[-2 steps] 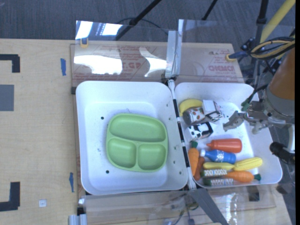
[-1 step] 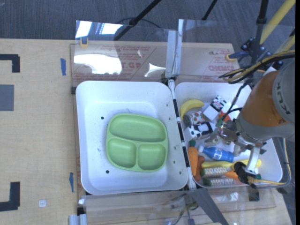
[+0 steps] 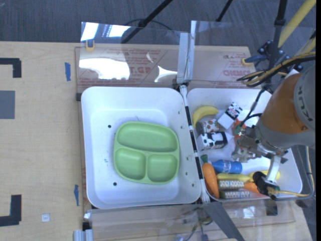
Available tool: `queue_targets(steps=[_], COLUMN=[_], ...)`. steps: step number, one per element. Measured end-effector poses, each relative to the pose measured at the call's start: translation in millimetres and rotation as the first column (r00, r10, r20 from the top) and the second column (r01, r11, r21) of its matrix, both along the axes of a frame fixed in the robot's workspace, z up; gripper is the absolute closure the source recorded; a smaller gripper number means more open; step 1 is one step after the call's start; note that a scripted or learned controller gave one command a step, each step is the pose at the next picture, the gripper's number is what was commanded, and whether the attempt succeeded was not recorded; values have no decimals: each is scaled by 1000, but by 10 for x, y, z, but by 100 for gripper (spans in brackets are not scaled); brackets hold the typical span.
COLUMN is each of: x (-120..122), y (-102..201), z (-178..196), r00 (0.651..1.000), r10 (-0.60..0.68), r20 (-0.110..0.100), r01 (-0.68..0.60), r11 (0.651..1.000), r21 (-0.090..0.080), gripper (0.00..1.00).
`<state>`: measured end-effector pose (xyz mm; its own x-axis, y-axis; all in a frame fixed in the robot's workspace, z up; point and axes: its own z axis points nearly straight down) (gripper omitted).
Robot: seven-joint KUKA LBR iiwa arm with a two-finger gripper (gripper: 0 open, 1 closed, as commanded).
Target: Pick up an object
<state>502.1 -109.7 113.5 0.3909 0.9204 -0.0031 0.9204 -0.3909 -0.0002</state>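
The right bin (image 3: 296,179) holds several small objects. A yellow banana (image 3: 204,113) lies at its back left, with a black-and-white cow toy (image 3: 213,140) in front of it. A small white and black block (image 3: 232,111) sits further back. Along the front lie a blue bottle (image 3: 224,165), an orange carrot (image 3: 210,179) and a yellow stick (image 3: 239,177). My gripper (image 3: 245,147) hangs low in the bin under the orange band (image 3: 281,114), just above and right of the blue bottle and right of the cow toy. Nothing visibly sits in it.
The left bin (image 3: 95,134) holds a green divided plate (image 3: 146,151). A divider wall (image 3: 190,134) separates the two bins. Clear panels stand behind both bins. Cables and tripod legs run across the back right.
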Motion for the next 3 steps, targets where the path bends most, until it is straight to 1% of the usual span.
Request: queue_targets(steps=[1,2,3], x=[-2,5,-231], y=[1,-4,-826], z=[-2,87,-244], r00=[1000,1000,969], r10=[0,-2,247], r20=[-1,0,-1], r01=[0,2,-247], r11=[1000,1000,969], r21=[0,0,6], gripper=[0,100,100])
